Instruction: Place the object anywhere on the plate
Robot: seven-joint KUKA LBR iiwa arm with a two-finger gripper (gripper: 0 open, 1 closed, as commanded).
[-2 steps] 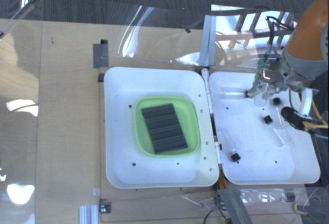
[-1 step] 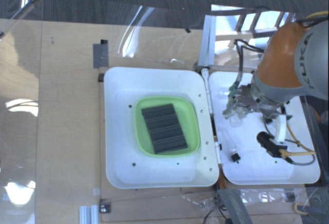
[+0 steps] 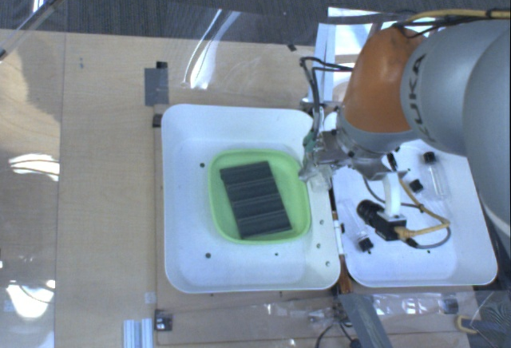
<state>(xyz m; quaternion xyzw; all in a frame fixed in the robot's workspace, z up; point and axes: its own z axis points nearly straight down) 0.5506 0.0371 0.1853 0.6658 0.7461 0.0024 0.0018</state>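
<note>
From my console, the dark grey ribbed block [image 3: 255, 199] lies flat in the middle of the green plate [image 3: 215, 188]. Its long side runs from about 11 o'clock to 5 o'clock. The plate sits in the left bin [image 3: 185, 259], a little toward that bin's 3 o'clock side. By how things lie, I would call the placing done, since the block rests wholly inside the plate's rim.

I judge the block to be stiff and fairly light, perhaps moulded rubber or plastic. Its cross ridges should give grip rather than slip, and it does not look fragile. If I had to lift it again, I would take it across the narrow width at mid-length, closing on the two long edges so that it hangs level. The plate's raised rim leaves little room at the block's ends.

The arm [image 3: 455, 59] reaches in from 3 o'clock, and its orange band [image 3: 383, 87] is above the seam between the bins. The gripper [image 3: 314, 163] points down at the plate's 2 o'clock edge, just beside the rim and apart from the block. I cannot tell whether the jaws are open or closed, because the wrist hides them, and I see nothing held between them.

A few small black pieces [image 3: 429, 156] lie in the right bin [image 3: 467, 262], well apart from the plate. Both bins rest on the pale wooden desk [image 3: 96, 179].
</note>
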